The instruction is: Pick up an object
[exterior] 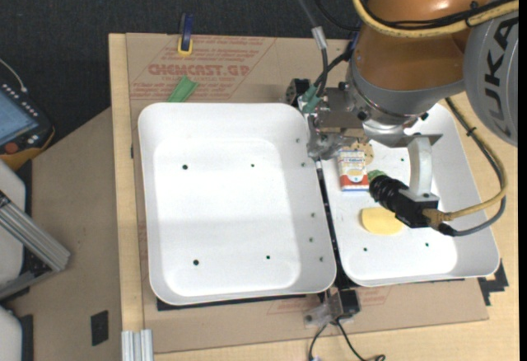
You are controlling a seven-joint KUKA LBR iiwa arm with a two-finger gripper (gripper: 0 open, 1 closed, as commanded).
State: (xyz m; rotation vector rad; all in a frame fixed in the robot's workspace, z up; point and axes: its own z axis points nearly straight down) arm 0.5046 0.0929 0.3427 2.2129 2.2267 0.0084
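From above, the grey arm [428, 21] with its orange band comes in from the upper right of the frame and hangs over the right-hand bin [461, 256], blocking most of that bin's upper half. The gripper [350, 133] sits low over the upper left part of this bin, close to the wall it shares with the other bin; whether the jaws are open or closed I cannot tell, since the wrist and its cabling cover them.

Just below the wrist, in the middle of the right-hand bin, lies a small red and white carton [354, 170]. Below and to the right of it rests a pale yellow rounded object [380, 222] (flat-looking, like a slice or a disc). A black fitting [399, 201] on a yellowish hose crosses just above the yellow object and seems to belong to the arm.

The left-hand bin [230, 203] fills the centre of the frame. Both bins stand on a cardboard sheet [206, 63] on the counter, with a green strip [182, 89] and a blue and yellow clip [186, 34] at the upper left of the sheet.
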